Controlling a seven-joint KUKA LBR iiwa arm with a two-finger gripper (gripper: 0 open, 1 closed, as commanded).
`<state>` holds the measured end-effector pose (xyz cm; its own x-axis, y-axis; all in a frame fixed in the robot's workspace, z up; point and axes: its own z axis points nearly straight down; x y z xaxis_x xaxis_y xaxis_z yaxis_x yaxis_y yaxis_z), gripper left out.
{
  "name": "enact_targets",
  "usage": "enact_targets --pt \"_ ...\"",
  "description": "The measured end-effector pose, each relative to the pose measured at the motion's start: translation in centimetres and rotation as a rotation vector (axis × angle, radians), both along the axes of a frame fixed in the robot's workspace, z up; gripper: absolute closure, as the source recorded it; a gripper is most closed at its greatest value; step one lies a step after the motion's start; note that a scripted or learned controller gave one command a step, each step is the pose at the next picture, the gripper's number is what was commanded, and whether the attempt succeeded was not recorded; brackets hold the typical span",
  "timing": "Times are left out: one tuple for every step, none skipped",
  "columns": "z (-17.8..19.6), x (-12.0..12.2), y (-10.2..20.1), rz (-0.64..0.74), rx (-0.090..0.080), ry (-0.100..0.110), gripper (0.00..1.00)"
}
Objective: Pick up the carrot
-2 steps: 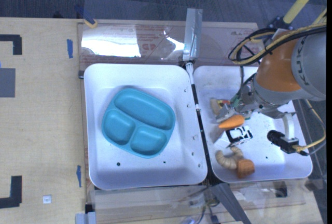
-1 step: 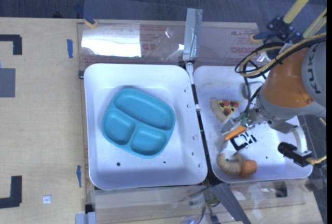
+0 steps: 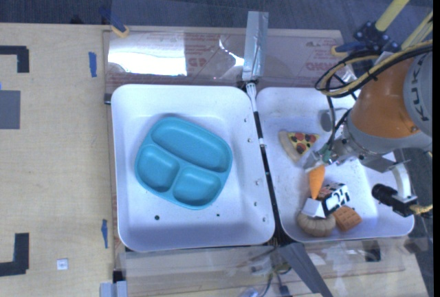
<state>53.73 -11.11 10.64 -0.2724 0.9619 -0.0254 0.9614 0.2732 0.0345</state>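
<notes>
Blue and three-sectioned, a plate [image 3: 183,161] lies in the left bin [image 3: 130,110], well left of the carrot [image 3: 315,181]. Just right of the divider, in the right bin [image 3: 275,106], a pizza slice toy [image 3: 300,143] sits above-left of the carrot. The orange carrot stands tilted near the bin's middle, with a bagel-like ring [image 3: 315,224] and a black-and-white block [image 3: 334,199] below it. The gripper [image 3: 331,155] hangs just above the carrot's top; whether its fingers are open or closed cannot be told.

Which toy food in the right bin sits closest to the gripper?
The carrot, orange and tapered, right beneath the gripper. The pizza slice lies further left; the donut sits at the bin's near edge.
</notes>
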Motion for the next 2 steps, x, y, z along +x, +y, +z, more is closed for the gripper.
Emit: enact_targets --pt "11.72 -3.37 5.87 -0.244 0.020 0.039 1.00" --pt "11.59 -3.44 5.81 -0.245 0.019 0.042 0.00"
